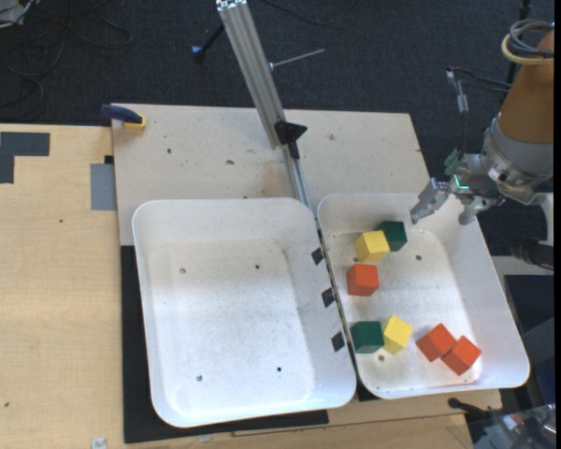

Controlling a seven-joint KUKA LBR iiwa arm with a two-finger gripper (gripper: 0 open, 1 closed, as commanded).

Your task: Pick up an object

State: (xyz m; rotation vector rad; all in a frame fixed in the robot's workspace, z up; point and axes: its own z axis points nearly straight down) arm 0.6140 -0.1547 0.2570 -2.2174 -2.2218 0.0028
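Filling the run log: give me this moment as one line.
gripper: open, above right bin's far edge, holding nothing | blocks: seven in right bin | nearest: green block | pick: not yet done

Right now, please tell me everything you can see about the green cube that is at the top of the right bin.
The small dark green cube looks solid, matte and plain, with slightly soft edges; its material may be wood or foam. It sits flat on the floor of the right shallow white bin, in the far part, turned a little relative to the bin walls. Its left side touches the small yellow cube. The grey two-finger gripper is above and to its right, not touching it.
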